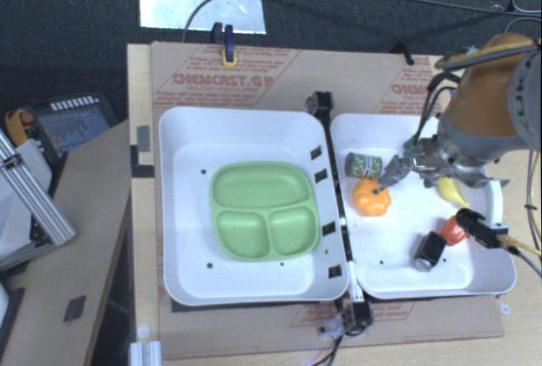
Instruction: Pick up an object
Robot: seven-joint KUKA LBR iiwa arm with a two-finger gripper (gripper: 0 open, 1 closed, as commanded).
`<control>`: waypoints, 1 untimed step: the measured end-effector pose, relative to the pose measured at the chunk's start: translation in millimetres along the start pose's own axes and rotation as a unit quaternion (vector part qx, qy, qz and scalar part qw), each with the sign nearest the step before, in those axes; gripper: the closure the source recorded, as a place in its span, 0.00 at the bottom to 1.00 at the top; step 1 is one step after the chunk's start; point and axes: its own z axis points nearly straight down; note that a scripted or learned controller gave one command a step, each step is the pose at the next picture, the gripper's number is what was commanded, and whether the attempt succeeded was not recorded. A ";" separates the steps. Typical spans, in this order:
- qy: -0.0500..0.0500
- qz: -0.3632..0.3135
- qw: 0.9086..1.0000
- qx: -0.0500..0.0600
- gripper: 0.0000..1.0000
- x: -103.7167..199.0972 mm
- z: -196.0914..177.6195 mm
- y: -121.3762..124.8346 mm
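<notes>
Gripper [395, 173] reaching down at round orange fruit [372, 198] in right white bin [483, 275]; finger state unclear. Next: close and lift.

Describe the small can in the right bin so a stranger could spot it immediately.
Start at the shallow white right-hand bin, beside the bin holding the green divided plastic tray. Near its upper left corner lies a small green-labelled can on its side. It sits just above the round orange fruit, and is the only cylinder there.

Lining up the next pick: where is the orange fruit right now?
In the camera view, the orange fruit lies in the right bin near its left wall, just below the green can, with the end effector at its upper right.
</notes>
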 end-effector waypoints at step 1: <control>0.000 0.000 1.000 -0.001 0.00 1.4 43.1 4.9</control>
